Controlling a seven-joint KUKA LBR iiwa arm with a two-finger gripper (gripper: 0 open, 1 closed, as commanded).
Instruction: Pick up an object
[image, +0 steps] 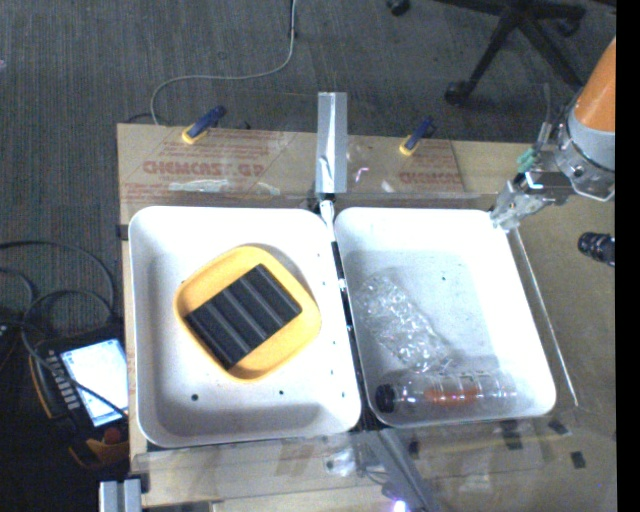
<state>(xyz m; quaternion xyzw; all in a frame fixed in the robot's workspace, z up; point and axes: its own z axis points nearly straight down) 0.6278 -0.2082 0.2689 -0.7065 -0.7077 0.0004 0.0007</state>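
A yellow dish with a black ribbed insert (249, 311) lies in the left bin (160, 250). In the right bin (520, 290) a crumpled clear plastic piece (398, 320) sits near the middle. A clear bottle with a black cap and reddish contents (450, 392) lies on its side along the front wall. My gripper (517, 203) hangs at the right bin's far right corner, above the rim, apart from all these objects. Nothing shows between its fingers.
A metal divider post (331, 140) stands behind the seam between the bins. Two blue-and-yellow clamps (203, 124) (417, 134) hold the board at the back. A tablet-like device with cables (90, 380) lies on the floor left of the bench.
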